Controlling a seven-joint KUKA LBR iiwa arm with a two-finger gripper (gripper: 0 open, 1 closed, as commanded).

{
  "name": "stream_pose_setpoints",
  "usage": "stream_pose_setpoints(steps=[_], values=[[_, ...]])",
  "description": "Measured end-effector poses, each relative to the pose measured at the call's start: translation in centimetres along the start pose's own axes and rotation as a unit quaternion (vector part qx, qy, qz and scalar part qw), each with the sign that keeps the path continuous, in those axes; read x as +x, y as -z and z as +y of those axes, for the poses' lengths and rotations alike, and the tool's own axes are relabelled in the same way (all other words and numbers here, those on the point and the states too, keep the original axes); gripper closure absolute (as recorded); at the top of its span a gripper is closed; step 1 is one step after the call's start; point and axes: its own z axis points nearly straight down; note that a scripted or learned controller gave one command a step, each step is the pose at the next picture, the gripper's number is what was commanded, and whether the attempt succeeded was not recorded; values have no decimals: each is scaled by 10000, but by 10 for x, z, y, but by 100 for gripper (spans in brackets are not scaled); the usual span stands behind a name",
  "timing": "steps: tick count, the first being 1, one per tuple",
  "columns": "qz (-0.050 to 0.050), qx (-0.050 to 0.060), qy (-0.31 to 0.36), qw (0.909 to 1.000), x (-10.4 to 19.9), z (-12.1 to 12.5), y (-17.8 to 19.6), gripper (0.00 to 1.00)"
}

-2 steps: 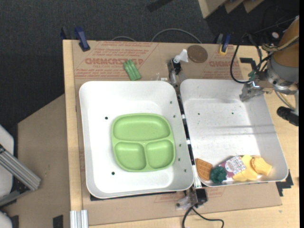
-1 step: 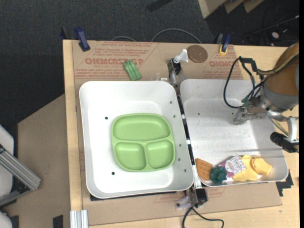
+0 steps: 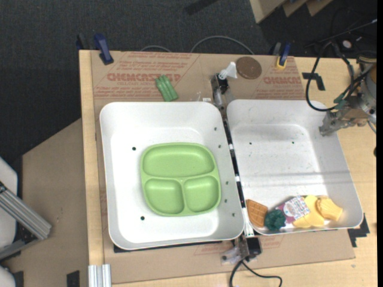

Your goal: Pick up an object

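Observation:
A green three-compartment plate [image 3: 179, 179] lies in the left white bin [image 3: 116, 160]. Along the near edge of the right white bin [image 3: 287, 154] sits a cluster of small toy foods: a tan waffle-like piece [image 3: 257, 211], a dark green broccoli-like piece [image 3: 275, 220], a white and pink wrapped item [image 3: 296, 207], and yellow pieces [image 3: 320, 211]. At the right edge of the view, part of the arm's metal hardware [image 3: 353, 103] shows beside the right bin's far right corner.
Both bins rest on a cardboard sheet [image 3: 143, 73] over the wooden bench. A green object [image 3: 167, 88] lies on the cardboard behind the left bin. A brown disc [image 3: 248, 68] and clamps stand behind the bins. Black cables hang at the right.

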Motion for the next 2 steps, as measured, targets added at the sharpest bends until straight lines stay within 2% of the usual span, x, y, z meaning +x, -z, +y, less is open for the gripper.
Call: stream_pose_setpoints(steps=[1, 2], values=[[25, 63, -5, 10000, 1, -2, -9, 0], [47, 115, 5, 9999, 3, 15, -108, 0]])
